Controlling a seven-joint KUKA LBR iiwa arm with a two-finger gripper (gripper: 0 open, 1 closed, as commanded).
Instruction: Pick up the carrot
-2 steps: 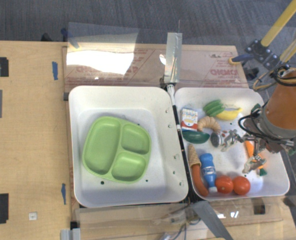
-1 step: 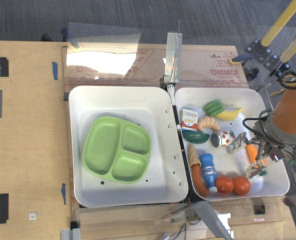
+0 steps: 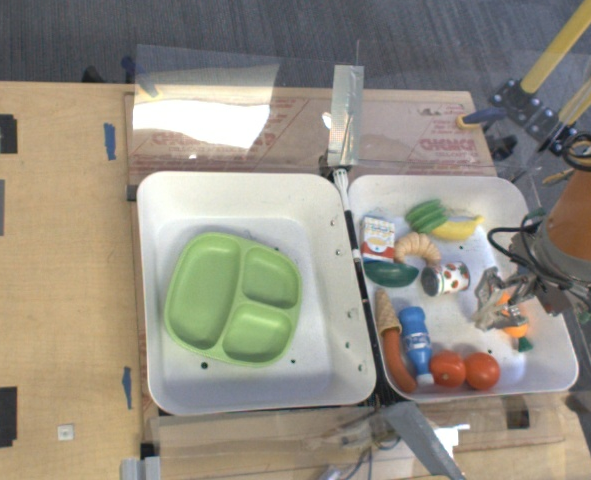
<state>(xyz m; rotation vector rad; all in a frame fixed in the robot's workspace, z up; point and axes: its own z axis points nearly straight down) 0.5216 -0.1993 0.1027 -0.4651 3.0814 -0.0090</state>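
From above, the wooden counter (image 3: 45,298) carries two shallow white bins side by side. The left white bin (image 3: 175,200) holds a light green plastic plate with three compartments (image 3: 233,296), lying flat near its middle. The right white bin (image 3: 550,368) is crowded with small toy foods.

The grey arm with its orange band (image 3: 581,218) comes in from the right edge, and its metal tool (image 3: 503,306) hangs low over the right side of the right bin. Just below and to the right of the tool's tips sits a small orange carrot with a bit of green at its end (image 3: 516,332). The carrot looks to be touching or just beside the tips, but I cannot tell whether it sits between them, nor how wide the tool stands, since the metal parts blur together there.

To the left of the tool lies a small white and red ball-like toy (image 3: 452,278), and beyond it a tan croissant-shaped piece (image 3: 419,247), a dark green leaf-shaped piece (image 3: 389,274) and a small white carton with a red and blue label (image 3: 378,233). Near the far wall of the bin lie a green pepper-like toy (image 3: 426,214) and a yellow banana (image 3: 457,229). Along the near wall rest two red tomatoes (image 3: 465,369), a blue bottle with a white label (image 3: 415,336), a waffle cone (image 3: 387,310) and a red-brown sausage (image 3: 399,364).
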